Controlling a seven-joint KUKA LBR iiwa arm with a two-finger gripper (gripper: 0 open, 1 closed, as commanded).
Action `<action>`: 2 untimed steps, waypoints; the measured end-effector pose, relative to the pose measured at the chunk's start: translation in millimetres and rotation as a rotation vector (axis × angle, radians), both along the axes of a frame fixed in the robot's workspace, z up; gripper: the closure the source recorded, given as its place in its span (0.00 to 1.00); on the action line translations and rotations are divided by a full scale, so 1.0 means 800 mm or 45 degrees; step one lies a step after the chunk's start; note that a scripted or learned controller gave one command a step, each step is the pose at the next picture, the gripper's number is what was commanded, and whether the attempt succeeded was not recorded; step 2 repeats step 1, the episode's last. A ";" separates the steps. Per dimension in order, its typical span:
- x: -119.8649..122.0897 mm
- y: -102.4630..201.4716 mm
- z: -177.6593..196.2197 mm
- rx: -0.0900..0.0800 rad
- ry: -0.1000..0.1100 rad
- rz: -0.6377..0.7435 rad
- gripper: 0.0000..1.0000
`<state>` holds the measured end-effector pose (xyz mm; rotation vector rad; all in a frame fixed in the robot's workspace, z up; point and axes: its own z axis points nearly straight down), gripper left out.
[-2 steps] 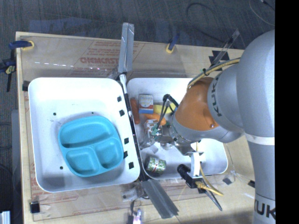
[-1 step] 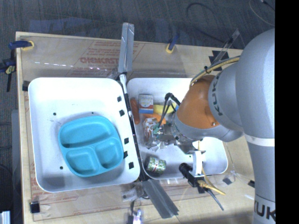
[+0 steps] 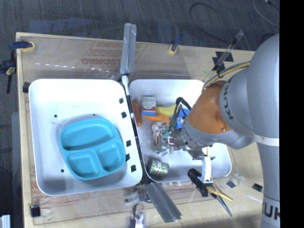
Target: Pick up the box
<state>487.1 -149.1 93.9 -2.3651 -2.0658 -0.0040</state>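
Observation:
The box (image 3: pixel 148 105) is small, with a grey top and an orange and blue face. It stands near the back left of the right bin (image 3: pixel 219 169), close to the divider. My gripper (image 3: pixel 165 141) is low in the middle of that bin, in front of the box and slightly to its right, over a crumpled shiny packet (image 3: pixel 159 130). The grey arm and its orange band (image 3: pixel 208 113) hide most of the bin's right half.
An orange stick-like item (image 3: pixel 137 113) and a yellow item (image 3: pixel 166 111) flank the box. A green can (image 3: pixel 158 167) lies at the right bin's front left. The left bin (image 3: pixel 42 103) holds a blue divided plate (image 3: pixel 92 147).

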 end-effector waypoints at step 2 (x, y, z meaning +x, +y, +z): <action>0.041 -0.017 0.003 -0.002 0.007 -0.131 1.00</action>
